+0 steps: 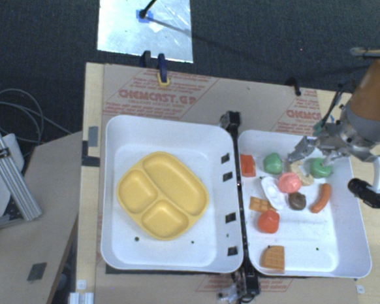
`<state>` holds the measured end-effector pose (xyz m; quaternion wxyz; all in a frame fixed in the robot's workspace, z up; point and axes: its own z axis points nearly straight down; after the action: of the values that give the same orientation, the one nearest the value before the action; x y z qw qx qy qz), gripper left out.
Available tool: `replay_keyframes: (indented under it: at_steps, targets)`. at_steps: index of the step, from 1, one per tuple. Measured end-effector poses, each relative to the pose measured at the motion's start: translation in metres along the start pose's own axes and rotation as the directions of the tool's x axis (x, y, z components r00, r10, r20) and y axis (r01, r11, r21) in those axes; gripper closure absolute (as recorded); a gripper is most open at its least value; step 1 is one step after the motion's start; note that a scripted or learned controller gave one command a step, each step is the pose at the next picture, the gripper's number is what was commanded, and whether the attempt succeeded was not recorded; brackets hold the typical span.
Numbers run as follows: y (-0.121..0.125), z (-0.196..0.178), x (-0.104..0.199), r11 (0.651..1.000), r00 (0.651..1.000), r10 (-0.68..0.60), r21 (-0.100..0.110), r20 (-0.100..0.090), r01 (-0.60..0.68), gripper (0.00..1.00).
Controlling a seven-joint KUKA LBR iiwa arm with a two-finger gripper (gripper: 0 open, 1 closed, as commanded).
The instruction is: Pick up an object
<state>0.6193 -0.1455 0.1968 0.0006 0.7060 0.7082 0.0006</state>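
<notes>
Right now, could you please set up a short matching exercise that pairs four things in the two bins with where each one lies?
Things:
1. yellow divided plate
2. waffle piece
3. sausage
4. orange block

Places:
A. right bin, near its front edge
B. right bin, close to the divider between the bins
C. middle of the left bin
D. right bin, right of the brown round piece

Pairs: 1-C, 2-A, 3-D, 4-B

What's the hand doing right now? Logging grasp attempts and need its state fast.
Hand: low over the right bin, among the toy foods by a green piece; open or closed cannot be told, no object visibly held.
</notes>
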Motion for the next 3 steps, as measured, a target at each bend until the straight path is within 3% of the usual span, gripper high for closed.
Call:
replay_keyframes:
  at_steps: [1,2,3]
  targets:
    - [-0.033,0.118,-0.011,1.0,1.0,0.004,0.006,-0.002,-0.004,0.0]
    - [-0.078,0.113,0.016,1.0,1.0,0.003,0.004,-0.002,-0.003,0.0]
    - [-0.074,0.101,0.015,1.0,1.0,0.002,-0.003,0.0,-0.002,1.0]
